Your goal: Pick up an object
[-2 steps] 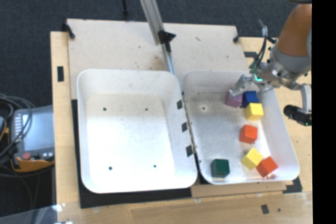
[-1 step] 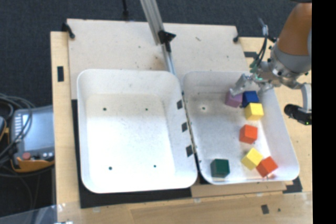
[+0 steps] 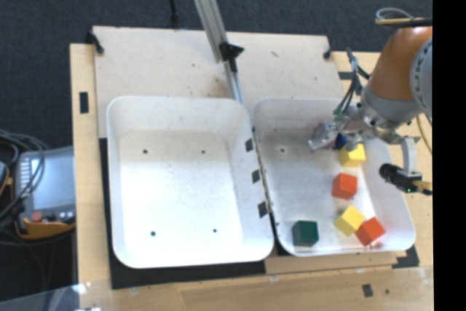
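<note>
Right bin [image 3: 291, 120]: gripper [image 3: 329, 138] beside yellow cube [image 3: 353, 154].

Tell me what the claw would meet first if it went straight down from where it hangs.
Probably the bare floor of the right bin; the claw hangs just left of the upper yellow block, though depth is unclear.

Two white bins [image 3: 182, 109] sit on a pale tan bench [image 3: 84, 156]; beside the metallic grey gripper [image 3: 325, 137] lies a yellow block [image 3: 353, 154], below it an orange-red one [image 3: 344, 186], then yellow [image 3: 349, 219], orange-red [image 3: 370, 230] and dark green [image 3: 305, 232] (arm band orange)
</note>
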You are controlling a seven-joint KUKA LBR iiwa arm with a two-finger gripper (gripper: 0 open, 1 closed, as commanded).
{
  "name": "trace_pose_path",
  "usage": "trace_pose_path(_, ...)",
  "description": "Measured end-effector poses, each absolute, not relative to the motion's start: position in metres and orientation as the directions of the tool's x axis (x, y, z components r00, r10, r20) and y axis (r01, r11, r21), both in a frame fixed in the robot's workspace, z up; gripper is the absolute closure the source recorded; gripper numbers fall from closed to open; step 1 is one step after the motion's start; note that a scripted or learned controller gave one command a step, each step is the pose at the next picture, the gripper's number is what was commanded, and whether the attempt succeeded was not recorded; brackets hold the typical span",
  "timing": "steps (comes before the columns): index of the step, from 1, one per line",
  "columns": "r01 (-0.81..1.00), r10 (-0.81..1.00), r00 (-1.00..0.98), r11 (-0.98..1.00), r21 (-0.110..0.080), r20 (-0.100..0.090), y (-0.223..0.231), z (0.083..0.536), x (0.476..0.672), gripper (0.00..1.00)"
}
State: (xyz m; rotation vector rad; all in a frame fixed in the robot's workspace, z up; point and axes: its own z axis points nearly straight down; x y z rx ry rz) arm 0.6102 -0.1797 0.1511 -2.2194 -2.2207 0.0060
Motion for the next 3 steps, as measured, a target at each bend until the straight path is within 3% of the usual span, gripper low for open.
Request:
trace_pose_path(1, 1.000, 1.000, 0.000, 0.000, 0.000, -0.002, -0.180, 0.101, 0.611, 0.00)
trace_pose_path(2, 1.000, 1.000, 0.003, -0.003, 0.005, -0.002, -0.181, 0.114, 0.612, 1.00)
trace_pose_path(3, 1.000, 1.000, 0.001, -0.001, 0.008, -0.003, -0.183, 0.179, 0.611, 1.00)
